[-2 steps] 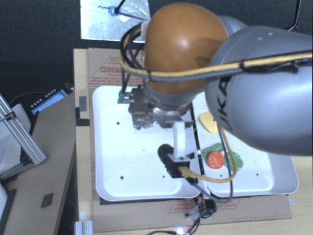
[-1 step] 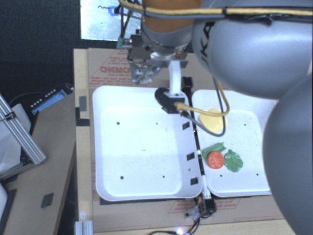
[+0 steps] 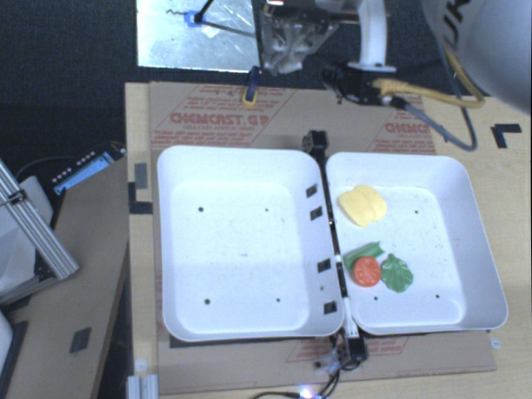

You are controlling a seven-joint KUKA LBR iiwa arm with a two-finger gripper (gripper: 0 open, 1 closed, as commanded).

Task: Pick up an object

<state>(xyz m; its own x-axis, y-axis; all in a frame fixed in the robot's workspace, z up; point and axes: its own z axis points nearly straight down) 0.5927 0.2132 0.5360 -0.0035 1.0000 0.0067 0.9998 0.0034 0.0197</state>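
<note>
Gripper (image 3: 283, 52) sits at the top of the camera view, above the far edge of the surface and well clear of both bins; its pale metal body is blurred and seen from above, so whether it is open or closed cannot be told, and nothing is seen held in it. Behind it the grey arm (image 3: 478, 32) fills the top right corner, with part of dark lettering, apparently "UK", readable on its casing. A yellow cable (image 3: 424, 94) and a grey one trail from the wrist area across the far right of the cardboard sheet (image 3: 224, 115), which underlies the bins and carries repeated red print, mirrored or inverted and too faint to read with confidence. Right bin (image 3: 474, 223) holds the task objects: a yellow object (image 3: 362, 204) near its far left part, and nearer the camera a red tomato-like piece (image 3: 367, 272) touching a green leafy piece (image 3: 397, 273), with a second green strip (image 3: 362, 253) just above the red one. Left bin (image 3: 179, 223) lies beside it, joined along a row of black clips (image 3: 317, 214). A reflective metal sheet (image 3: 183, 19) lies beyond the cardboard, top left.
</note>
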